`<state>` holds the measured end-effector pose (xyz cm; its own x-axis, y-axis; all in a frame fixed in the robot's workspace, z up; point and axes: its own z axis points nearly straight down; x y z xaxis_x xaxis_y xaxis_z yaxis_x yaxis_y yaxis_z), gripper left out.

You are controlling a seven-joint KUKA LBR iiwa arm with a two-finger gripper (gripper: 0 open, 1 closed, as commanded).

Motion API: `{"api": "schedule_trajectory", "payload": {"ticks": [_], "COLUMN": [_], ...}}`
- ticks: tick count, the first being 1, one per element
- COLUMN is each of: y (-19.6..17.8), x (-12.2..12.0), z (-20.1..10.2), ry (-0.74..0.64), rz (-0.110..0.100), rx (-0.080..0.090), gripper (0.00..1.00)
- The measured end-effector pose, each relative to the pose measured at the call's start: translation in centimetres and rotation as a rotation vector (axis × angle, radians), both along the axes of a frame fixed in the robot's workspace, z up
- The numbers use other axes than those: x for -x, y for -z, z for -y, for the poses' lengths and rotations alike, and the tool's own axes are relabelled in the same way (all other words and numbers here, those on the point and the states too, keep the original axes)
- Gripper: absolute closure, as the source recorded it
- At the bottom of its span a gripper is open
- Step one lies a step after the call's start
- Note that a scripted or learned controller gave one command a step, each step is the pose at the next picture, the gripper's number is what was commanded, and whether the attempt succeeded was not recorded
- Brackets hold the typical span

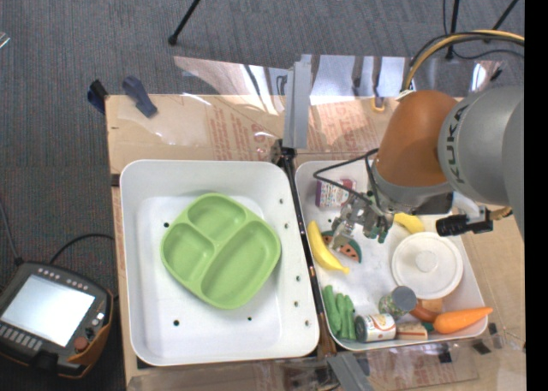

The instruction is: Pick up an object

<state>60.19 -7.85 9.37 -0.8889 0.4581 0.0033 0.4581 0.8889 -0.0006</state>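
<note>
My gripper point(359, 225) hangs low over the upper middle of the right bin point(370, 274), with its fingers apart and nothing between them. Just below it and to the left lies a watermelon slice toy point(348, 251), apart from the fingertips. A yellow banana point(325, 248) lies beside the slice, near the bin's left wall. A second small yellow piece point(410, 222) sits to the right of the gripper. The grey arm and its orange band cover the bin's upper right.
The right bin also holds a white round bowl point(426, 263), a carrot point(461, 320), a green pod point(341, 311), a small can point(377, 327) and a purple-white packet point(332, 192). The left bin point(145, 295) holds a green divided plate point(221, 250).
</note>
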Motion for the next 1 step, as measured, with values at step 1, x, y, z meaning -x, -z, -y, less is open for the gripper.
{"api": "schedule_trajectory", "payload": {"ticks": [1], "y": [-9.81], "x": [-3.18], "z": [-2.84], "ry": [0.074], "rz": [0.014], "rx": [0.001], "gripper": [1.0]}}
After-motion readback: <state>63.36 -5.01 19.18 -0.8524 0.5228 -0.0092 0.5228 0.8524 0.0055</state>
